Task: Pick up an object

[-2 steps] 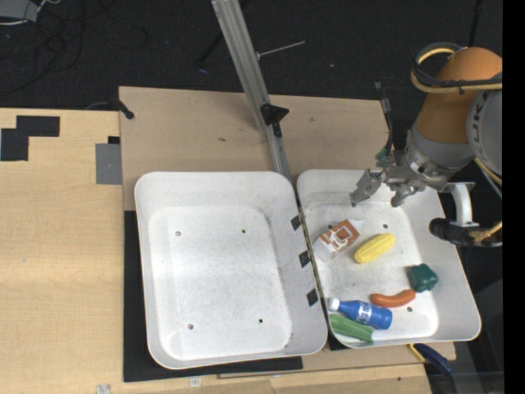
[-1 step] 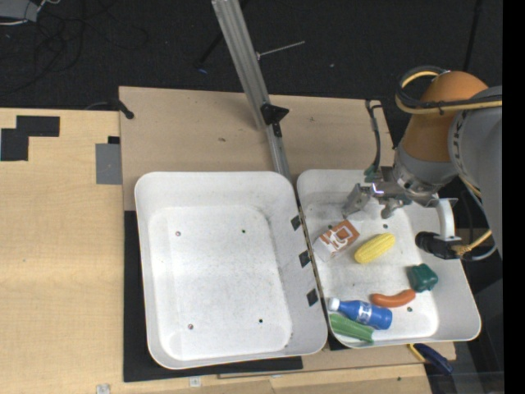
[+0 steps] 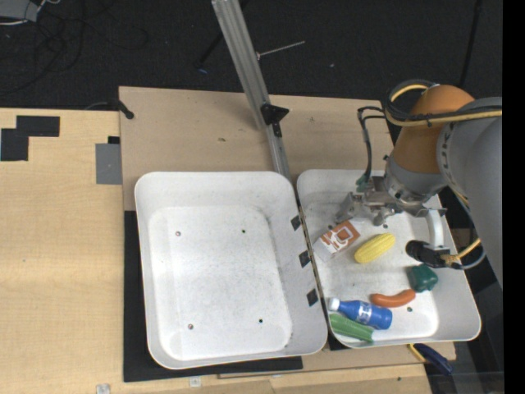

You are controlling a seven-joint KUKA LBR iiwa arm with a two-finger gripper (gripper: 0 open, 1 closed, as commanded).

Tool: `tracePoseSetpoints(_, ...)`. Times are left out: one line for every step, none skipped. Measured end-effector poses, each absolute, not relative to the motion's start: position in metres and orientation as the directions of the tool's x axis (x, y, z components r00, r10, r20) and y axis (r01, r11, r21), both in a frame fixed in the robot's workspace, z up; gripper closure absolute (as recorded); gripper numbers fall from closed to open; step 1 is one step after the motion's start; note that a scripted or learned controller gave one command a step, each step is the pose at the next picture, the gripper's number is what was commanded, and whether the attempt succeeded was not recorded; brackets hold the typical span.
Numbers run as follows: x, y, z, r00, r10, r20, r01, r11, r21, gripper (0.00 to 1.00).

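My gripper (image 3: 367,206) hangs low over the far part of the right bin (image 3: 459,318), below the orange wrist band. Just in front of it, to its left, an orange and white carton (image 3: 339,238) lies by the bin's left wall. A yellow corn cob (image 3: 374,248) lies beside the carton, directly below the gripper in the picture. Further toward the front lie an orange sausage-shaped piece (image 3: 392,299), a blue bottle (image 3: 362,313) and a green piece (image 3: 351,328). A dark green object (image 3: 424,278) sits at the right. Nothing shows between the gripper and these objects.
The left bin (image 3: 215,269) stands next to the right one, with black clips on the shared wall. A slanted metal rail (image 3: 248,72) rises behind the bins. Cables loop around the arm's wrist at the right.
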State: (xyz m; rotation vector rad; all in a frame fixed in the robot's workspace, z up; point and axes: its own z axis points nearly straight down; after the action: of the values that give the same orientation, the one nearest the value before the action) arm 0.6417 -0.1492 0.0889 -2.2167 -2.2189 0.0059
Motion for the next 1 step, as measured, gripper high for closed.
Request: tracePoseSetpoints(0.6422,-0.1497,0.1008,0.001,1.000,0.001,1.000,-0.001,-0.005,1.00)
